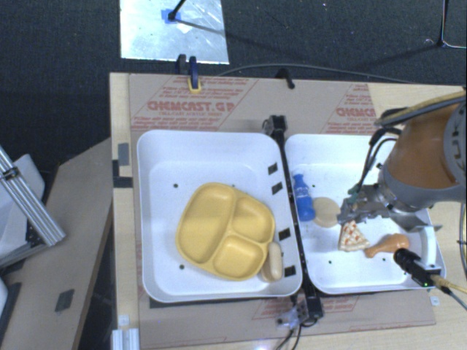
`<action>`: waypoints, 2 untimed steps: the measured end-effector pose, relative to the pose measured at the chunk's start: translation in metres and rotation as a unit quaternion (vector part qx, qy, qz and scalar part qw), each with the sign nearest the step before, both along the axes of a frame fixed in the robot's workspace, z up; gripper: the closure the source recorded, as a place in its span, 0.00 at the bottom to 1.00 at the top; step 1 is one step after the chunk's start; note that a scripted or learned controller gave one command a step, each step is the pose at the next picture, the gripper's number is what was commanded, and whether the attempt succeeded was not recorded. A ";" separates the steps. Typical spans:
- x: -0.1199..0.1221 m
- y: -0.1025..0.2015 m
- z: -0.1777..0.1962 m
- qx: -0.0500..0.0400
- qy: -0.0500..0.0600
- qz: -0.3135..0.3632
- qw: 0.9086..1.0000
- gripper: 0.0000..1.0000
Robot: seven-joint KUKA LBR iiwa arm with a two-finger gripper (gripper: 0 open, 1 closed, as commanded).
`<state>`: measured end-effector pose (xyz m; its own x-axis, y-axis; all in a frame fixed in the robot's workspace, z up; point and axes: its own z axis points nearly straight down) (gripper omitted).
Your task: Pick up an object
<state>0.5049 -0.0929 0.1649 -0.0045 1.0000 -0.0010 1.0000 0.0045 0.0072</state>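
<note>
While my tool [356, 208] hangs over the right bin [328, 279], jaw state hidden, I cannot tell, a flat triangular toy pizza slice [352, 237] lies just below, red-dotted, beside a smooth drumstick [387, 245], blue bottle [303, 197].

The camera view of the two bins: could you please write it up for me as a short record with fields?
left bin: yellow divided tray; beige bread roll at the tray's lower right edge
right bin: blue bottle, round tan piece, pizza slice toy, drumstick toy
gripper: low over the right bin, just above the pizza slice toy
grasp: nothing visibly held
</note>
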 end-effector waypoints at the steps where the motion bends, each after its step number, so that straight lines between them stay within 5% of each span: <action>1: 0.002 0.006 0.063 0.000 -0.001 0.000 1.000 1.00; 2: 0.003 0.006 0.069 0.000 0.003 0.000 1.000 1.00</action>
